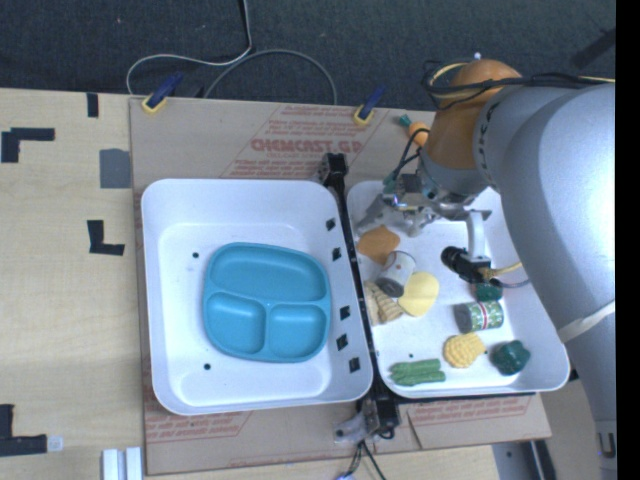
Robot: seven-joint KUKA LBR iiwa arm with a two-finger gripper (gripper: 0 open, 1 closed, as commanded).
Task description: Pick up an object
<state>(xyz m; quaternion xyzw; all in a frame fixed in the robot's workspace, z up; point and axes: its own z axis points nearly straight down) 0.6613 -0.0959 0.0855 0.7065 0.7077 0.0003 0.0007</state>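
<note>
- The things to pick lie in the right bin, right of centre in the frame: an orange-brown piece at its upper left, a grey cylinder just below it, a pale yellow lump and a striped tan piece beside that.
- Lower down sit a small can, a yellow corn piece, a green pod and a dark green lump.
- My end effector hangs over the bin's upper left part, just above the orange-brown piece; I cannot tell its state.
- The left bin holds a blue divided tray.
- Both bins rest on the bench.
</note>
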